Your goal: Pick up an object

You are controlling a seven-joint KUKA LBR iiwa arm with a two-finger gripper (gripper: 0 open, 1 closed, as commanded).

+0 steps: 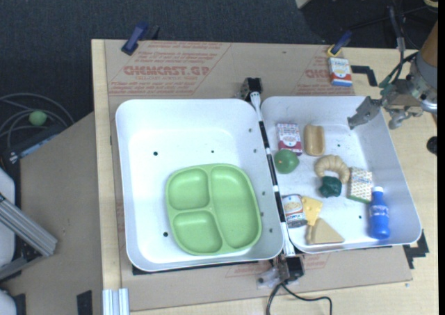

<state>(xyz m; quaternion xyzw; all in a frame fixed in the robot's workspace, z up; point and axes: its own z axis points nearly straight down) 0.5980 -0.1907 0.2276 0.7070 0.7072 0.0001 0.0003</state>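
We take the green divided plate (211, 208) as our mark. It lies in the left bin (139, 126), with bare white floor above it and to its left, so there is free room along those walls. Right of the plate, past the dividing rim, the right bin (400, 174) is crowded: a green ball (286, 161) sits nearest, a red packet (288, 137) and a tan block (315, 139) lie beyond it, then a croissant (332, 165), a dark green piece (330, 186) and a yellow wedge (314, 209). A blue bottle (378, 214) lies farthest from the plate, by the right wall. The pincer (375, 113) hovers over that bin's upper right corner, spread and grasping nothing. Brown board covers the desk (174, 70) around both bins; dark carpet lies beyond.
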